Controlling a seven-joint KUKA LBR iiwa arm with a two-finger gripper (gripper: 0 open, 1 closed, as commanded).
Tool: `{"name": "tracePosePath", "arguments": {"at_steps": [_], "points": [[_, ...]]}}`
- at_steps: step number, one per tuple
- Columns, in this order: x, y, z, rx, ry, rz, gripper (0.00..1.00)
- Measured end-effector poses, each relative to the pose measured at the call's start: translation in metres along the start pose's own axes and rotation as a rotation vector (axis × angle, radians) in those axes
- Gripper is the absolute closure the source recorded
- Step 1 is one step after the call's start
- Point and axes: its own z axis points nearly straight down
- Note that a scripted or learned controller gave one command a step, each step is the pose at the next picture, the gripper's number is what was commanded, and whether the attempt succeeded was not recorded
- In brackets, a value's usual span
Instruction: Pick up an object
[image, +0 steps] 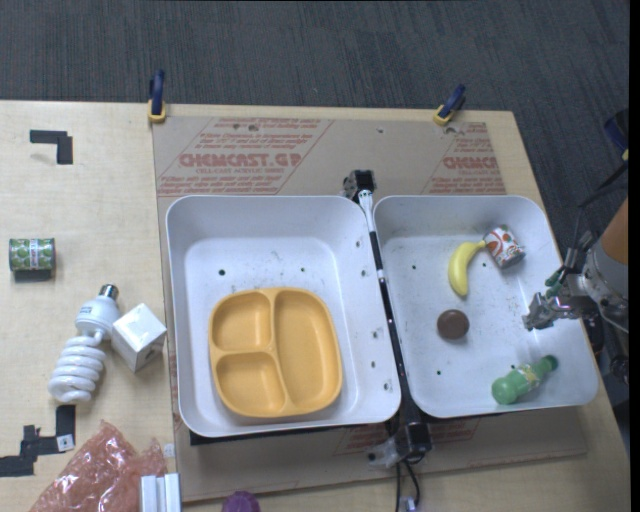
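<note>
Camera view, from above: the pincer (548, 308) sits at the right rim of the right bin (420, 228), its metal fingers pointing into the bin; whether they stand apart or together cannot be told, and nothing shows between them. Just below it lies a green bottle (522, 380). To its left, well apart, rests a brown round object (453, 324). Up and to its left lie a banana (460, 267) and a small can (504, 247), touching. Far to its left, the left bin (190, 235) holds a yellow divided plate (275, 352)
</note>
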Motion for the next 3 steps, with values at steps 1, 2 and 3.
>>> {"name": "tracePosePath", "arguments": {"at_steps": [1, 2, 3], "points": [[0.0, 0.0, 0.0, 0.0, 0.0, 0.0, 0.0], [0.045, -0.031, 0.047, 0.002, 0.001, 0.001, 0.0], [0.044, -0.03, 0.037, -0.001, 0.0, 0.002, 1.0]]}}
